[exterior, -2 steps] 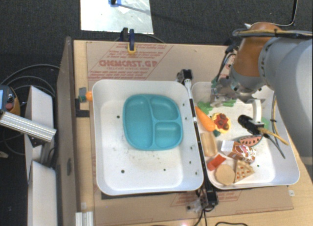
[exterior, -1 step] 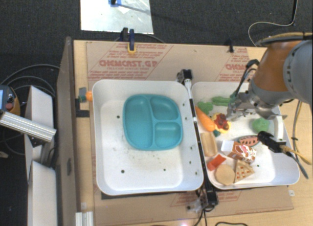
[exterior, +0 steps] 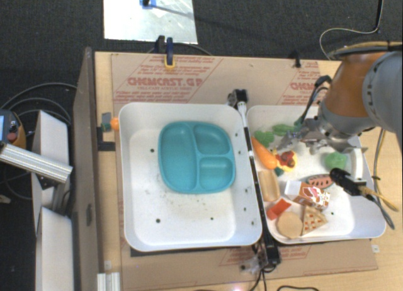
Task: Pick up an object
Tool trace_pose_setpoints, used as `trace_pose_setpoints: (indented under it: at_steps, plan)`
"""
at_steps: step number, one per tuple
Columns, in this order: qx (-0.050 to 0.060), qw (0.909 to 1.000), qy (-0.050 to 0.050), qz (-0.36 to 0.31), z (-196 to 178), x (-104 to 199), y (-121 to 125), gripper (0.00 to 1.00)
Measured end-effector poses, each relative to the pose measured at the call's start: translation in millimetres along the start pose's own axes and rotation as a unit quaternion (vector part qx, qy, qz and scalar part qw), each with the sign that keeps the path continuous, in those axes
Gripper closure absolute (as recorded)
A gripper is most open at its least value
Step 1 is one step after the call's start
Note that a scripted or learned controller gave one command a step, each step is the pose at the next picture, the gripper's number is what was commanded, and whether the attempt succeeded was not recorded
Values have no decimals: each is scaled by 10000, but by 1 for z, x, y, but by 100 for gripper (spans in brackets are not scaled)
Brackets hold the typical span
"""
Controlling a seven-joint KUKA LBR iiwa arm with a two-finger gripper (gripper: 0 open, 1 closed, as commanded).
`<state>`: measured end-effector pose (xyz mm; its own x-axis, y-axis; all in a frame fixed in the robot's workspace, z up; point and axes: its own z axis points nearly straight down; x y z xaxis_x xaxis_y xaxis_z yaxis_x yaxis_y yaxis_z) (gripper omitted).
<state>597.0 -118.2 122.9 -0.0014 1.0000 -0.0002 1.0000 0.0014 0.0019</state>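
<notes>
The right bin [exterior: 371,220] holds several toy foods. An orange carrot [exterior: 264,152] lies by its left wall, and a green piece [exterior: 264,137] sits just behind it. A small red and yellow piece [exterior: 287,159] lies mid-bin and a green lump [exterior: 335,159] sits to the right. Near the front lie a tan stick [exterior: 269,186], a red block [exterior: 279,208], a round biscuit [exterior: 289,224], a pizza slice [exterior: 313,220] and a brown slice [exterior: 317,182]. My gripper [exterior: 297,137] hangs low over the back of this bin, just above the red and yellow piece.
The left bin [exterior: 141,220] bears a teal divided plate [exterior: 196,157]. A ridge [exterior: 250,164] separates the two bins. The grey and orange arm [exterior: 362,91] covers the right bin's back right corner. Cables and a metal rail [exterior: 34,160] lie off the bench to the left.
</notes>
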Motion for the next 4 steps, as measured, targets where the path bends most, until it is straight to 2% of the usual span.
trace_pose_setpoints:
  at_steps: [1,2,3,4]
  plan:
    - [-95,9999,-71,24,20,13,-8,0]
    - [-27,10000,-12,-13,38,-10,46,0]
    - [11,10000,-10,24,35,-51,3,0]
    - [15,10000,12,-27,39,3,-15,0]
